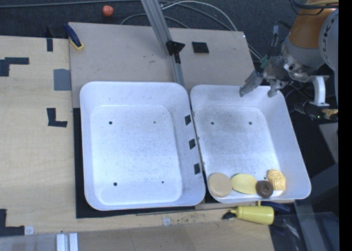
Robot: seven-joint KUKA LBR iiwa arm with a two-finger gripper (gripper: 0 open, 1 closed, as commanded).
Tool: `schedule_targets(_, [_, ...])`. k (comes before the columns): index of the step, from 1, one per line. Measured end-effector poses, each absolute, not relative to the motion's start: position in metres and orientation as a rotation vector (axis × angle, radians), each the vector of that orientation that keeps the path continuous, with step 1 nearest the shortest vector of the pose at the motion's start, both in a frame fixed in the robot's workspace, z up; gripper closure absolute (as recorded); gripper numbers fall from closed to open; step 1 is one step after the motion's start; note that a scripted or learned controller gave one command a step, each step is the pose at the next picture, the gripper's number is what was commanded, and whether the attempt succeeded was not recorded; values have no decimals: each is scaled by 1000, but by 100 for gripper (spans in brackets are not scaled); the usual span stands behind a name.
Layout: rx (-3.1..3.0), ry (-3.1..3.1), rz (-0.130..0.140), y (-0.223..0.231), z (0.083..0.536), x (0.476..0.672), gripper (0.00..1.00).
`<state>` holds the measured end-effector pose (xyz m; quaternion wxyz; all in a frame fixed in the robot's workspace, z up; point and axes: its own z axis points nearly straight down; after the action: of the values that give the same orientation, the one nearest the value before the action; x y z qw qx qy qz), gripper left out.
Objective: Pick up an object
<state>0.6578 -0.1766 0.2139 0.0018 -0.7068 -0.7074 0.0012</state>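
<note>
On the far left the counter (33,134) shows bare wood with a few dark tape marks. Next comes the left bin (88,134), a shallow white tray. A grey metal post (157,19) slants down from the top toward the seam between the two bins, and a small red ball (108,10) lies on the dark floor behind the counter.

The right bin (297,151) holds all the objects, bunched along its near edge: a tan round disc (219,184), then a pale yellow-green oval piece (243,183) touching it, then a small dark brown round piece (264,189), then a yellow ridged lump (276,179) (possibly toy corn). A yellow tool handle (254,214) lies on the counter just in front of that bin.

At the right, the gripper (257,90) hangs over the far edge of the right bin, well apart from the objects, its two fingers spread apart with nothing between them.
</note>
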Motion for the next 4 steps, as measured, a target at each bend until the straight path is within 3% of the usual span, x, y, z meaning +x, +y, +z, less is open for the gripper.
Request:
schedule_targets(1, [-2218,-2220,4,-172,155,650,0])
schedule_targets(2, [-2218,-2219,5,-180,104,653,0])
schedule_targets(3, [-2220,-2223,1,-180,117,655,100])
schedule_targets(4, [-2222,-2224,-3,-178,160,660,100])
